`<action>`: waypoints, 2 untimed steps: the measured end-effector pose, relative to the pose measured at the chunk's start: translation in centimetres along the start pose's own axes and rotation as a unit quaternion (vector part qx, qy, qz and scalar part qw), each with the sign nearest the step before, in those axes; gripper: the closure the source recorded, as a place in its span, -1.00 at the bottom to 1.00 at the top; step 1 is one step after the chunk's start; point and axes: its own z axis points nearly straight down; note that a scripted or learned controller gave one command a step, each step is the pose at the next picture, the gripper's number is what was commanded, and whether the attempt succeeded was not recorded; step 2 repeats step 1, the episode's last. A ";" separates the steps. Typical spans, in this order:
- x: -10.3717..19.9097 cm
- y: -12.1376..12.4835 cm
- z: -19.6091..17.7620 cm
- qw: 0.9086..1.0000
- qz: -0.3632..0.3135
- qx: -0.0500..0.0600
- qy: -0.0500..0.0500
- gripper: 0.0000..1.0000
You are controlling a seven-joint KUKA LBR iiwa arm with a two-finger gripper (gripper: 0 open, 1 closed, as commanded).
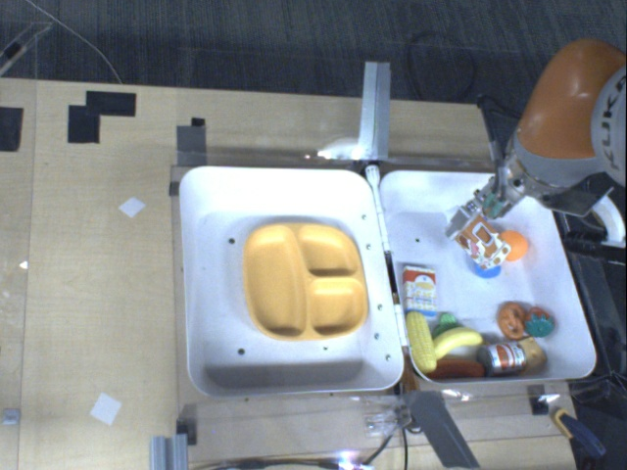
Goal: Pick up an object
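My gripper (477,215) hangs over the upper middle of the right bin (431,199), below the orange-banded wrist. Directly under its tip, and touching or nearly touching it, is a small red-and-white patterned box (483,243). Whether the box is gripped I cannot tell. An orange ball (515,246) sits just right of the box, and a blue piece (487,268) peeks out beneath it.
The left bin (211,213) holds a yellow divided tray (304,282). Along the right bin's front lie a red-and-white carton (419,287), corn (420,343), a banana (457,341), a can (505,357) and a brown ring toy (512,317).
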 end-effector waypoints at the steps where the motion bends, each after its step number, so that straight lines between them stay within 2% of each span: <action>1: 4.0 4.3 -0.3 0.996 0.092 -0.001 0.001 1.00; 2: 4.0 4.3 -0.3 0.996 0.092 -0.001 0.001 1.00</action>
